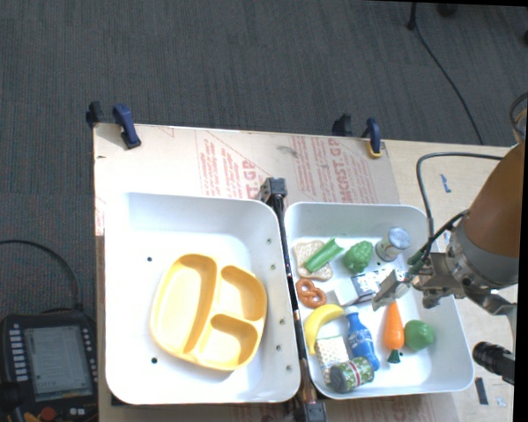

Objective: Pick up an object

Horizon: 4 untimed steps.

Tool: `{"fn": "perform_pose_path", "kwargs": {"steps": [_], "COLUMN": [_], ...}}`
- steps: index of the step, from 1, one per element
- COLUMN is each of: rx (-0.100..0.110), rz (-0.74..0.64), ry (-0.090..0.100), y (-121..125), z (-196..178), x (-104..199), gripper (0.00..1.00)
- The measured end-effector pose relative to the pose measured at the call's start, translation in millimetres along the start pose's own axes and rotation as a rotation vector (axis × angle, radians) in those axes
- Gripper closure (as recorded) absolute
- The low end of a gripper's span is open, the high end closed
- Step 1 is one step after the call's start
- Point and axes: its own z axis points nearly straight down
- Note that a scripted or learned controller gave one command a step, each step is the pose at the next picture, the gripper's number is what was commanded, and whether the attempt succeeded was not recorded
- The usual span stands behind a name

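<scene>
Carrot [393, 325] is my guess at the target, since the task names no one object: it stands on end in the right bin [450, 370], just beside the gripper [385, 291] at that gripper's five o'clock. The gripper hangs low over the middle of this bin, its two metal fingers apart, with nothing between them. I judge the step in hand to be the approach, with no grasp made yet. The next move calls for a drop straight down onto one toy and a squeeze, and the crowd makes that awkward (a green ball [419, 334] lies close beside the carrot at three o'clock, a blue bottle [360, 338] at nine). A banana [319, 321], a pretzel [311, 293] and a small can [391, 242] lie around them. The left bin [139, 243] holds a yellow divided plate [209, 311].

Hard to make out: how high the fingertips are above the bin floor, and what the grey piece under them is. The arm is cut off at the right edge.
</scene>
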Motion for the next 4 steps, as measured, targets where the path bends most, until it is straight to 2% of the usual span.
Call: {"fn": "perform_pose_path", "kwargs": {"steps": [1,2,3,4], "rx": [0.001,0.002,0.003,0.003], "rz": [0.003,0.002,0.006,0.006], "ry": [0.001,0.001,0.002,0.002], "y": [-2.6,39.0,39.3,39.3], "z": [99.1,175.6,165.6,165.7], "x": [-30.6,-34.7,-34.7,-34.6], "gripper": [0.0,0.0,1.0,0.0]}}
